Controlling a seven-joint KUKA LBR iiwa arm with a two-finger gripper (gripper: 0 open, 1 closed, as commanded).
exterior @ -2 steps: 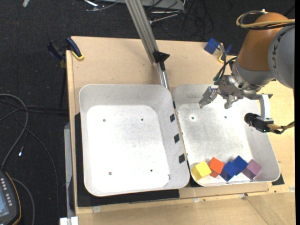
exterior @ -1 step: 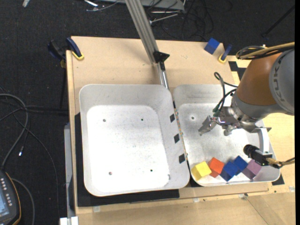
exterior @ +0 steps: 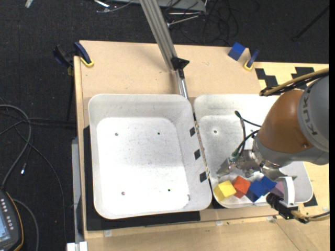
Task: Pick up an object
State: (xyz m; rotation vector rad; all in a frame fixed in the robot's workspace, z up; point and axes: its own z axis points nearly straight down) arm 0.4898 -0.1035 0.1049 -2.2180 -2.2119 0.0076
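Clustered at right-hand white plastic bin [exterior: 220,111] front corner: yellow cube [exterior: 226,190], orange cube [exterior: 242,184], blue block [exterior: 260,188]. Two-finger gripper [exterior: 238,163] just above; finger spread impossible to tell. Nothing lifted yet.

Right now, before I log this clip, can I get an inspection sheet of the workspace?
Surface: tan bench bearing two shallow white bins side by side, left bin and right bin.
Job's things: yellow block, orange block, blue block, clustered at the right bin's near edge.
Clutter: another blue block on the bench's far edge; clamps at the far corners.
Gripper: gripper low over the right bin just behind the blocks; finger state unclear, nothing seen held.
Cables: black cable at the wrist; loose cables on the floor at left.
Surroundings: dark floor, slanted metal pole.
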